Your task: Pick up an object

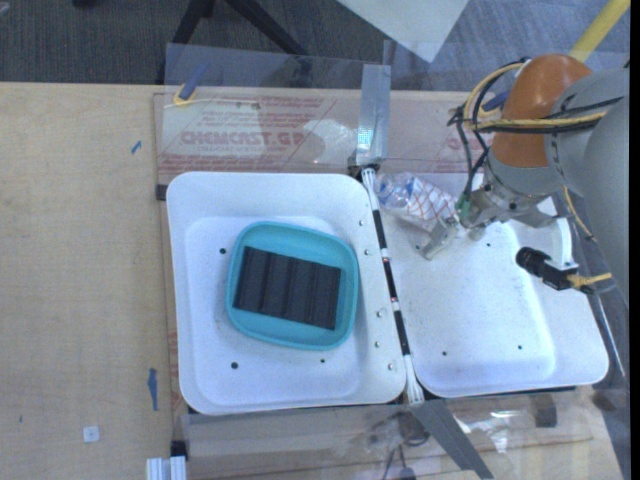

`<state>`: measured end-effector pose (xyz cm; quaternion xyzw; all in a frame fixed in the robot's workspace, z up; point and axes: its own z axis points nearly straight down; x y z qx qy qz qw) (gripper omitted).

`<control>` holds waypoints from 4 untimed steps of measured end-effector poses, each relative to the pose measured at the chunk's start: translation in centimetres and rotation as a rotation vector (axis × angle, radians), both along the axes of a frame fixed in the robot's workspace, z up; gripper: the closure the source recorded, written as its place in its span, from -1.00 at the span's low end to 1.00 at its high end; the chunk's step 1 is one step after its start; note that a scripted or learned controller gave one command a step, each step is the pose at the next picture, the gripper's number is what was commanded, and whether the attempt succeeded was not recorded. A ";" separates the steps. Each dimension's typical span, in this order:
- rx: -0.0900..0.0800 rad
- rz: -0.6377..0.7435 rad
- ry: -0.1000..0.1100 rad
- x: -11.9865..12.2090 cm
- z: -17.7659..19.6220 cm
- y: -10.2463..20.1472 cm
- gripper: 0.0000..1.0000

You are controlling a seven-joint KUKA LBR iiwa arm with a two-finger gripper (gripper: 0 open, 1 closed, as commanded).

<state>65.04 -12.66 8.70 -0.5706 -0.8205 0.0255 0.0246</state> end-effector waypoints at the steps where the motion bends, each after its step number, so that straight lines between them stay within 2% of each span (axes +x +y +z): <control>1: 0.011 0.027 -0.063 -0.8 0.0 -5.4 -1.00; 2: -0.008 0.085 -0.036 0.5 0.0 -4.4 -1.00; 3: -0.013 0.085 -0.026 0.3 0.9 -4.7 1.00; 4: -0.018 0.086 -0.023 0.2 1.9 -4.9 1.00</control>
